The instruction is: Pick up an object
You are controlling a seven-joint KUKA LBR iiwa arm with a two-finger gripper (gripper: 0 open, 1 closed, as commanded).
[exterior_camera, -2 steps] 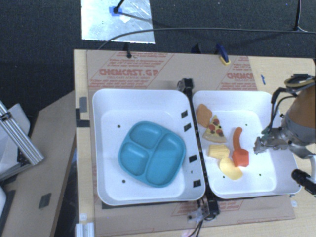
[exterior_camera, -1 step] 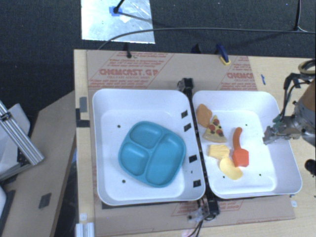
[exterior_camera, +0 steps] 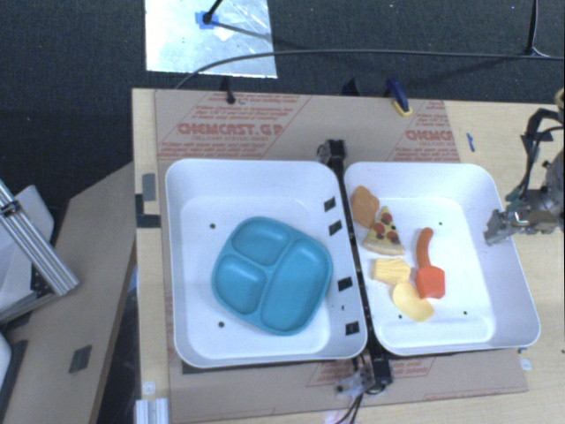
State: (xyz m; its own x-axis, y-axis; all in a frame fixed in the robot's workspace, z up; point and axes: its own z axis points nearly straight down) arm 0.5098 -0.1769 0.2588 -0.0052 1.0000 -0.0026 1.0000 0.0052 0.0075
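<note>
The right bin holds toy food. A brown bread piece lies at its upper left, with a pizza slice just below it. Further down sit a yellow cheese block and a pale yellow chip. A brown-red sausage stands above an orange block. My gripper hangs at the right rim of this bin, apart from all the food, with nothing seen held.
The left bin carries a blue divided plate. Black clips run along the seam between the bins. A cardboard sheet lies under both. An aluminium frame stands at the far left.
</note>
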